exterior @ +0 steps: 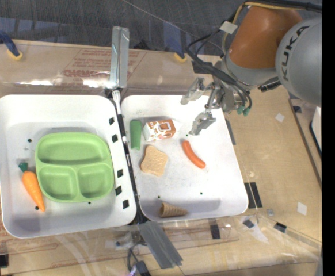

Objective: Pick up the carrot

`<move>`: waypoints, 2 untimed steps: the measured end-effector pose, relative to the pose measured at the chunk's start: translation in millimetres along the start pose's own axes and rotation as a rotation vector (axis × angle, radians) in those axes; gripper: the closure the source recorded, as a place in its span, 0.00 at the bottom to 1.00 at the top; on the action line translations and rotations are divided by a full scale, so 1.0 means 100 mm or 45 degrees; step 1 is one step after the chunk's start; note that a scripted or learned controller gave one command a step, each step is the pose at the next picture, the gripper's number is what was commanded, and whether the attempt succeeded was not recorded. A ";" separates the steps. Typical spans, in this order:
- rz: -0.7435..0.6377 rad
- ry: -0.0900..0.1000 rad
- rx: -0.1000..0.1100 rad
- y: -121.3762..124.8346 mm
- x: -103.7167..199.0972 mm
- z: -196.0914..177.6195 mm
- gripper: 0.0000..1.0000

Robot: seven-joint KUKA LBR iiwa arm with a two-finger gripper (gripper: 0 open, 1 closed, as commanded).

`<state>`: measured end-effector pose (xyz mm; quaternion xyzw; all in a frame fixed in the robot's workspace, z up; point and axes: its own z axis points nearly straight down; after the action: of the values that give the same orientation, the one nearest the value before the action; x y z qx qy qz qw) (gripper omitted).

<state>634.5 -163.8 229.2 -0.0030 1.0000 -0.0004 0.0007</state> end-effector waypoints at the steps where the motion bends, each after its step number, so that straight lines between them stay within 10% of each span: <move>1: 0.014 -0.034 0.006 0.21 0.19 1.10 0.00; 2: 0.003 -0.057 0.010 0.23 0.13 0.95 1.00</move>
<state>621.5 -140.6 134.3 -0.0017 0.9997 -0.0042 0.0231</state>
